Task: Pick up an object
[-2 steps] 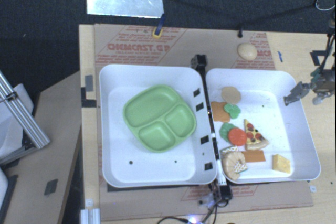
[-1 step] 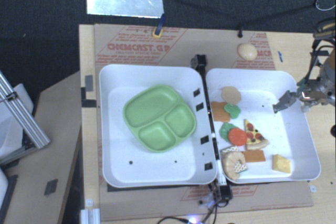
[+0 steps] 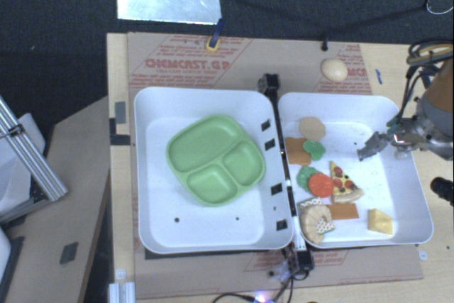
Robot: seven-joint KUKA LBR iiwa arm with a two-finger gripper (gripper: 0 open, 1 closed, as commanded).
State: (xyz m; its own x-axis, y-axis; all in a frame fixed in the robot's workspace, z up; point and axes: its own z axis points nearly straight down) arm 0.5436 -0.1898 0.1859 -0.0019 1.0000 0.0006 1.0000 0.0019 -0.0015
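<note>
The end effector (image 3: 372, 147) hangs over the right bin (image 3: 408, 177), empty; whether its tips are parted cannot be told. To its left lie toy foods: a pizza slice (image 3: 343, 182), a tomato (image 3: 320, 184), a cheese wedge (image 3: 380, 221). The left bin (image 3: 152, 152) holds a green divided tray (image 3: 215, 160). The table's board (image 3: 188, 62) reads "CHEMCAST GP" in red.

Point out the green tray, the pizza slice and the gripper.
green tray (image 3: 215, 160), camera view, on its central ridge.
pizza slice (image 3: 342, 182), camera view, on its topping.
gripper (image 3: 370, 147), camera view, at its fingertips.
</note>
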